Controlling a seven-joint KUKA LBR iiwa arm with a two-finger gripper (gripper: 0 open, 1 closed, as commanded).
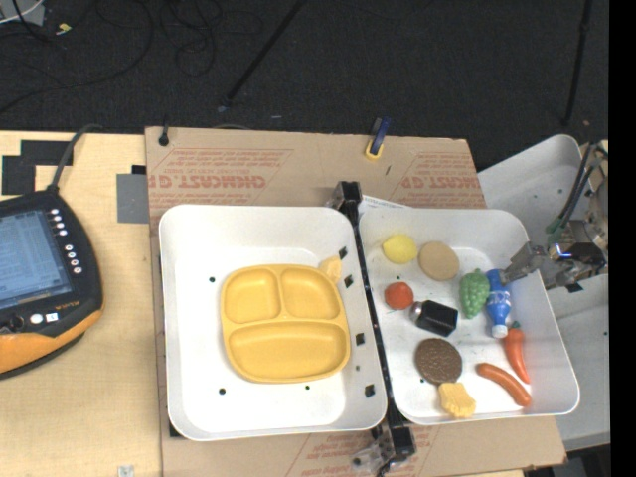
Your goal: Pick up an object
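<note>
tray (pixel 284 324) in left bin (pixel 189 266); toy foods (pixel 438 260) in right bin (pixel 547 361).

Seeing robot lab: teach pendant (pixel 40 276) on bench, cables (pixel 119 28) across dark floor, cardboard (pixel 278 172) under bins.

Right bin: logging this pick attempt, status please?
Gripper at right bin's right edge, nothing seen held. Blue bottle and green toy nearest. Items crowded.

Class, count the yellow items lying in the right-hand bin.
2: a lemon near the bin's far left corner, and a lumpy yellow piece at its near edge. None seem hidden.
</note>
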